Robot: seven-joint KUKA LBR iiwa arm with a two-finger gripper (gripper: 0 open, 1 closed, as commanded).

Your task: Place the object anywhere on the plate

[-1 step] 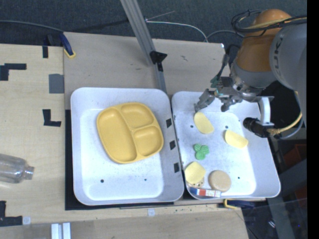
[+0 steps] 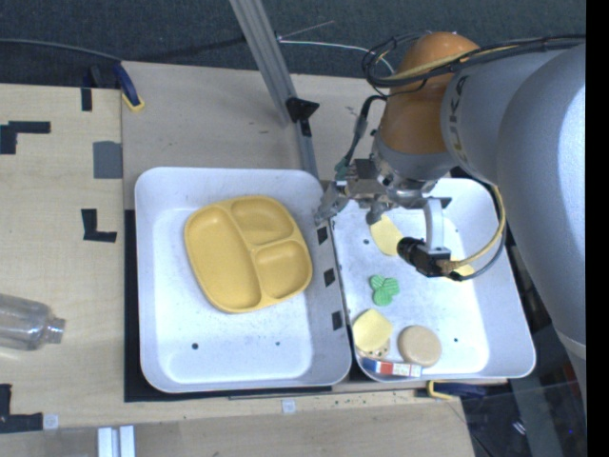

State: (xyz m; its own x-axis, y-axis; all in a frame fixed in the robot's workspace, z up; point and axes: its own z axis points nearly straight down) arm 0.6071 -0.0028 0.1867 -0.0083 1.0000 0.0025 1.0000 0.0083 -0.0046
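Object: a pale yellow piece (image 2: 385, 235) in the right bin (image 2: 495, 350), upper part, right at the gripper's tip; its upper edge is covered by the gripper, so its shape is hard to make out.
Gripper: the gripper (image 2: 381, 215) sits directly above the pale piece, seen from behind its body; cannot tell how far the fingers are parted or whether anything sits between them.
Plate: yellow plate (image 2: 249, 251) with three compartments, lying in the left bin (image 2: 162, 284), nothing on it; well apart from the pale piece, across the wall between the bins.
Other items, right bin: small green piece (image 2: 384, 289) near the middle; a yellow round piece (image 2: 371, 330) and a tan disc (image 2: 420, 345) side by side near the front wall.
Labels: a thin strip with red and blue marks (image 2: 392, 367) against the front wall; the print is too small to read.
Arm: grey arm (image 2: 533, 141) with the orange band (image 2: 428, 60), cut off at the frame's right edge; it covers the right bin's far corner.
Bench: clear bottle (image 2: 27, 322) at the left, cut by the frame edge.
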